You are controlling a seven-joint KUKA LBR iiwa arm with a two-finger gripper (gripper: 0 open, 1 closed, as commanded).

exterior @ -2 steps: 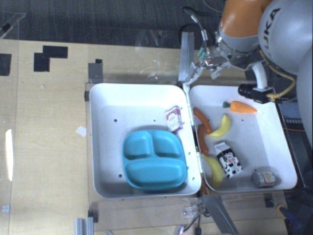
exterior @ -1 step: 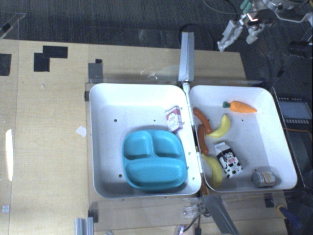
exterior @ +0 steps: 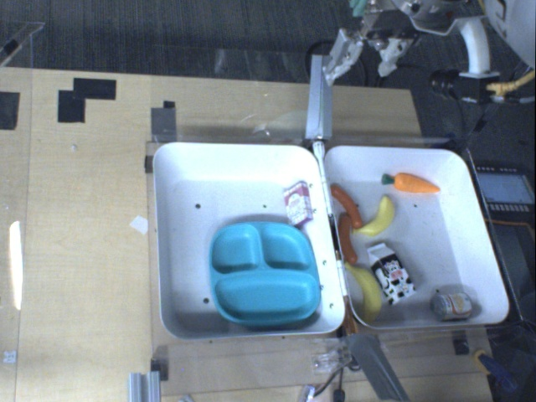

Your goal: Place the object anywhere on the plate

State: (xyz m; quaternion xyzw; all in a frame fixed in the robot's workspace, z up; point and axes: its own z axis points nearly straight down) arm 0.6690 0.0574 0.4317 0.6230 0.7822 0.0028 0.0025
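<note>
— Where is the gripper (exterior: 364, 54)?

— Raised beyond the bins' far edge, fingers spread apart and grasping nothing.

— And the blue plate (exterior: 265, 273)?

— Near side of the left bin (exterior: 176, 224), a small packet (exterior: 297, 203) just beyond it. The right bin (exterior: 469, 224) holds a carrot (exterior: 410, 183), two bananas (exterior: 378, 219), sausages (exterior: 346, 207), a cow-patterned carton (exterior: 391, 276) and a can (exterior: 453, 305).
</note>
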